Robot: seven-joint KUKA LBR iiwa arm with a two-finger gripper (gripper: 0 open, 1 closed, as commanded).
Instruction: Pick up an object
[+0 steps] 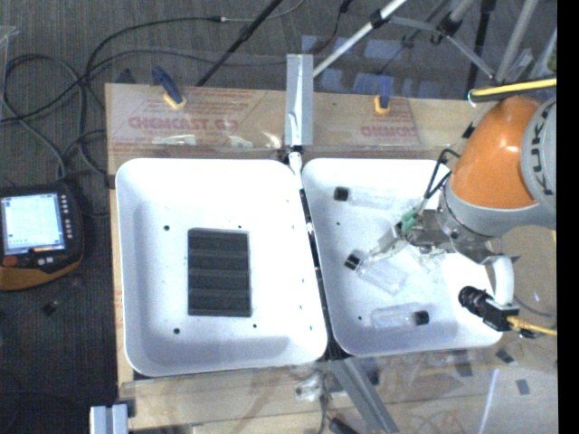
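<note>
Several clear plastic pieces lie in the right bin (317, 242), and we take one of them as the thing to lift: the clear bottle with a black cap (373, 259) lying on its side near the bin's middle, its cap toward the left. Two more clear bottles with black caps lie in the same bin, one (398, 316) close to the near wall and one (362, 195) near the far wall. The left bin (136, 242) holds a dark ribbed block (218, 272), well apart from all of this. Our gripper (409, 231) hangs over the right bin, just beside the middle bottle's far end, under the orange band of the arm (493, 165). Whether it is spread or closed we cannot tell from this slanted view, nor whether it touches the bottle; nothing is plainly held. We judge these bottles to be light, thin-walled and smooth, so they should lift with little force but may slide or roll away if nudged on the slick white floor, and a hard squeeze could dent or squirt one out sideways. The safest hold, in our view, is across the round body near its middle, straddling the bottle at right angles to its long axis, rather than on the cap or the tapered end.
</note>
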